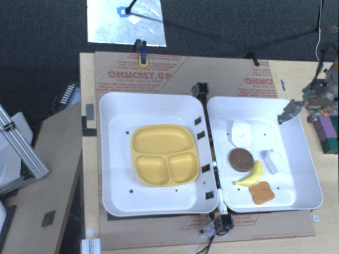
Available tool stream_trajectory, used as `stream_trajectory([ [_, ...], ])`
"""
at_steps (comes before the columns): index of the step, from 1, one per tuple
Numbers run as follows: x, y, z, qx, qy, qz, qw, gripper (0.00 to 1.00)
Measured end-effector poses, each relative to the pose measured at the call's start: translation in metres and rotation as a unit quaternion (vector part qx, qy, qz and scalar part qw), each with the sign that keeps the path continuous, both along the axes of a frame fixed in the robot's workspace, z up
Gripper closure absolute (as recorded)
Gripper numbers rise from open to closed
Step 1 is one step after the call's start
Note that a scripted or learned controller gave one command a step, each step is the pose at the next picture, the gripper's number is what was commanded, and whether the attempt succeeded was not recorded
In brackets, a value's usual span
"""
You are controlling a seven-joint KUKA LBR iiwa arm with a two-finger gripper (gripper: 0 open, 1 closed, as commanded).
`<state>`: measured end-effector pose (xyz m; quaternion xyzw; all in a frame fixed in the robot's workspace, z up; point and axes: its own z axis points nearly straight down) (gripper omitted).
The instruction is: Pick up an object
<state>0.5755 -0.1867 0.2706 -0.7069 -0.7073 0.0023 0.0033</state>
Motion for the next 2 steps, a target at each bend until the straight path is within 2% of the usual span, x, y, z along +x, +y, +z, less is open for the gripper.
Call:
stream_trajectory([
  [1, 0.002, 0.000, 0.005, -0.0011, -0.005, 0.001, 1.0000, 0.00],
  [2, 0.003, -0.001, -0.057, -0.0006, -0.003, 0.001, 1.0000, 0.00],
])
